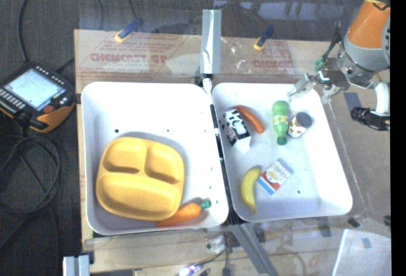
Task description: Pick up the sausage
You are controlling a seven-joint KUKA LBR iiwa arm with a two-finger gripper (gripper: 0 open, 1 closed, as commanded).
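Orange-red sausage point(252, 118) lies slantwise beside a black-and-white carton point(235, 126); gripper point(309, 85), jaws released, should straddle it crosswise.

White bins point(95, 100). Sausage point(251, 118) red-orange, tray point(141, 178) yellow, carrot point(184, 214) orange with green tip, bottle point(280, 118) green, banana point(249, 188) yellow, carton point(236, 127) black-and-white.

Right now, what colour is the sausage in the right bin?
Orange-red, best seen in the camera view: the sausage.
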